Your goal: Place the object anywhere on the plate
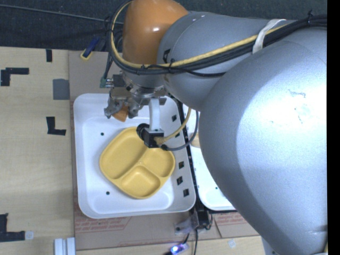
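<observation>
Fingers (112,110) of the gripper (122,109) sit closed around a small orange object (121,113), which shows as a patch of orange wedged between the grey metal parts. Most of that object is hidden by the gripper, so its shape, its long axis and the way it points cannot be told.

The gripper and its load are in the far part of the left white bin (85,158), just beyond the far edge of the yellow plate (110,158). In this view the object is seen against bare white bin floor rather than against the plate.

The plate lies flat in the middle of the left bin. It is a rounded, divided dish with one large compartment on the far left side and smaller ones on the near right side, and it is turned at a slant to the bin walls. A black cable loop (147,134) hangs over its far right rim.

The grey arm (265,121), with its orange band (146,25), covers much of the right white bin (212,195).
</observation>
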You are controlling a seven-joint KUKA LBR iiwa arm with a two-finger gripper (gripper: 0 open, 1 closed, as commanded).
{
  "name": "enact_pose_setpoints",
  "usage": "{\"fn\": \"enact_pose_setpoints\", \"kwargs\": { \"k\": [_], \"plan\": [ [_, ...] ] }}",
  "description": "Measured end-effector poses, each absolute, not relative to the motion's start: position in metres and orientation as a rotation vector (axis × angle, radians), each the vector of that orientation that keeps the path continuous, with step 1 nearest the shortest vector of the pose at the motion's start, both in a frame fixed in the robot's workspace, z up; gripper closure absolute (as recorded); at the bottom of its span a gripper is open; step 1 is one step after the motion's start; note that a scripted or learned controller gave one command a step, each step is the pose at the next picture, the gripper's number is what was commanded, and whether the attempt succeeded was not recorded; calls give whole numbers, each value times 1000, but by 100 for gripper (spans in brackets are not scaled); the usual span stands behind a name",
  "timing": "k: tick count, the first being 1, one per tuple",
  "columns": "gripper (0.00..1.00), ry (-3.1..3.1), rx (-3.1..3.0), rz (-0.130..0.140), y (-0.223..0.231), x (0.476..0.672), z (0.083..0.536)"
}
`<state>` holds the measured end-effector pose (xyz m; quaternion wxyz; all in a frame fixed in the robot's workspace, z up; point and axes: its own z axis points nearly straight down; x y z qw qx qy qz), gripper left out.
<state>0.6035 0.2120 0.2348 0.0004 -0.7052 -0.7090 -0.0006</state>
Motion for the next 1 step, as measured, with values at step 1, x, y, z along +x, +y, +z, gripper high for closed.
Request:
{"fn": "enact_pose_setpoints", "kwargs": {
  "k": [1],
  "plan": [
    [0,-2224,-2219,3,209,603,234]
  ]
}}
